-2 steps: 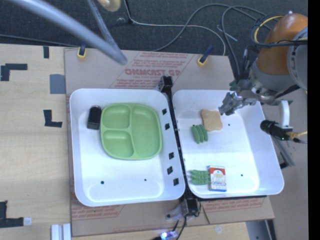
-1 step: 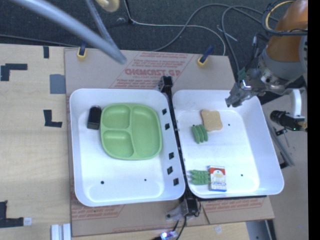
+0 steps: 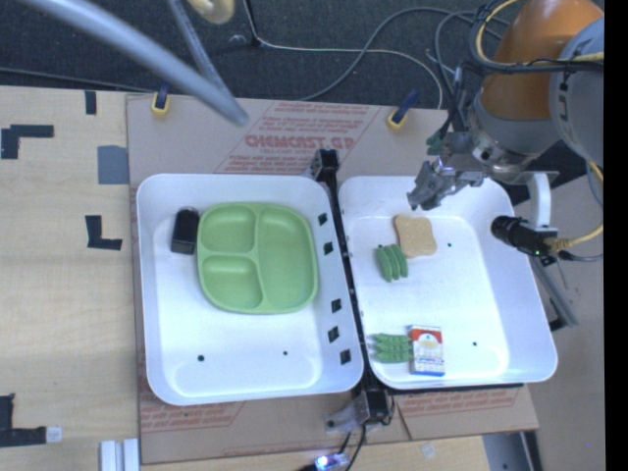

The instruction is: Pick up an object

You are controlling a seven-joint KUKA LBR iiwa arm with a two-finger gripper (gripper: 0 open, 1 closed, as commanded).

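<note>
Two white bins (image 3: 157, 263) are being borne by a cardboard-topped bench (image 3: 294, 135); the gripper (image 3: 427, 192) is being held above the right one, its finger state indiscernible.

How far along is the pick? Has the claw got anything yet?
Nothing looks picked yet. The claw hangs over the right bin's far edge, just above the tan sponge, with nothing seen between its fingers. The sponge, the green pods and the small box all lie in that bin; the green tray and black block sit in the left bin. Descending, closing and lifting all remain.
</note>
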